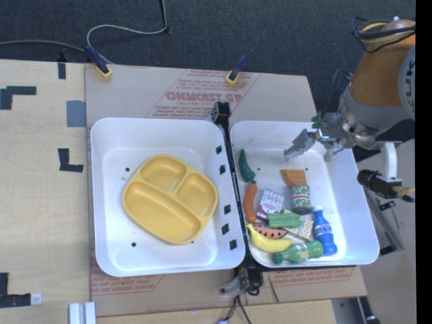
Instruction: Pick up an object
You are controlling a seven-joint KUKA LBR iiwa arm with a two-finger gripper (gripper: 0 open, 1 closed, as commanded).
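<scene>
Nearest us, green bottle (298, 252) lies w/ toys at right bin (351, 181) front. We judge it light, stiff, slick; grip mid-body. Gripper (312, 145) hangs apart above, fingers spread, nothing held.

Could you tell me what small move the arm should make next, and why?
Probably lower the gripper toward the orange block: it hangs above the right bin's far end holding nothing, and that block lies just below, apart from the crowded toys.
</scene>
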